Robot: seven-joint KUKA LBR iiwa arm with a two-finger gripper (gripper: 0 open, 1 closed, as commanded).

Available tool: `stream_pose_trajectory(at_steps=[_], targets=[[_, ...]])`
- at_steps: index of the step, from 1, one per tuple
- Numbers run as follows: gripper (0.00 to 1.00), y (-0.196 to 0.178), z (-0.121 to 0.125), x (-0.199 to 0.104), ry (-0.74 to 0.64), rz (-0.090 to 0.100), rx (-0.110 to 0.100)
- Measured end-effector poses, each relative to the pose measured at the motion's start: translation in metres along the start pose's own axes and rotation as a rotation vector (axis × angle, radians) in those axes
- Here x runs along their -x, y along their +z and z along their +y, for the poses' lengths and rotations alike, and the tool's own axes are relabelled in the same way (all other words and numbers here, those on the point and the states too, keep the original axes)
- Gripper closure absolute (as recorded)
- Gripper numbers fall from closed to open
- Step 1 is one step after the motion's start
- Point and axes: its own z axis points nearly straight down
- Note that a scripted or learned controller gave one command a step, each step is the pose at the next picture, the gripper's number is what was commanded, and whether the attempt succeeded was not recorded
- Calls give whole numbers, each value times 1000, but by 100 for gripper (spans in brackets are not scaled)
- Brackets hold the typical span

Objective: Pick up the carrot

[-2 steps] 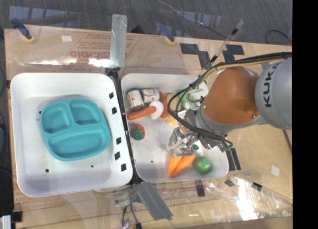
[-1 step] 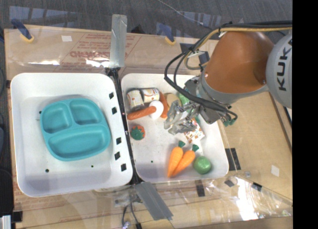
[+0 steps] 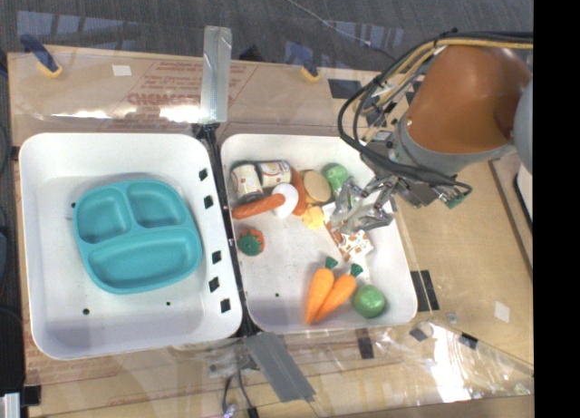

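Two orange carrots (image 3: pixel 328 293) with green tops lie side by side near the front of the right bin (image 3: pixel 272 303). Another orange carrot-like piece (image 3: pixel 258 207) lies by the bin's left wall. My gripper (image 3: pixel 357 214) hangs over the right side of this bin, above a small white and orange packet (image 3: pixel 355 245), a short way behind the pair of carrots. I see nothing held in it.
The right bin also holds a tin can (image 3: pixel 261 176), a brown round piece (image 3: pixel 315 187), a green ball (image 3: pixel 336 175), a yellow bit (image 3: pixel 314 218), a small tomato (image 3: pixel 250 241) and a green lime (image 3: pixel 370 301). The left bin (image 3: pixel 54 316) holds a teal divided plate (image 3: pixel 136 233).
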Motion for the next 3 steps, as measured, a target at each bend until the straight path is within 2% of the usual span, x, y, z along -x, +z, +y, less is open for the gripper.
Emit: stream_pose_trajectory(at_steps=[1, 2, 3], targets=[[100, 51, -5, -66, 55, 4, 6], [100, 115, -18, -47, -164, 1, 7], [0, 113, -19, -47, -164, 0, 4]])
